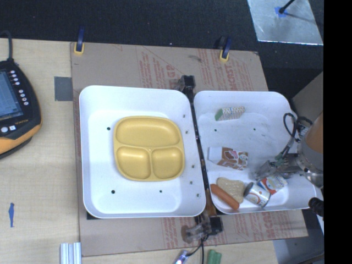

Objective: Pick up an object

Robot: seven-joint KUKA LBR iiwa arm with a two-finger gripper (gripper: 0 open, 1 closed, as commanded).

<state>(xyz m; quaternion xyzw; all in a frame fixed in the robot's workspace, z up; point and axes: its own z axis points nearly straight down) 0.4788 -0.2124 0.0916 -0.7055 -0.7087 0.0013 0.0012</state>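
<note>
The right bin (247,100) holds several small items: a green-and-white packet (230,113) near the back, a printed card (234,157) in the middle, a tan bread-like piece (231,187) and an orange carrot-like stick (225,197) at the front left, and a small can (258,194) at the front. My gripper (270,172) reaches in from the right edge, low over the bin's front right, just above the can. Nothing shows between its fingers.
The left bin (93,147) carries a yellow divided plate (148,147). A teach pendant (14,111) lies at the far left of the bench. Clamps (224,48) pin the brown cardboard at the back. Cables (291,124) loop beside the wrist.
</note>
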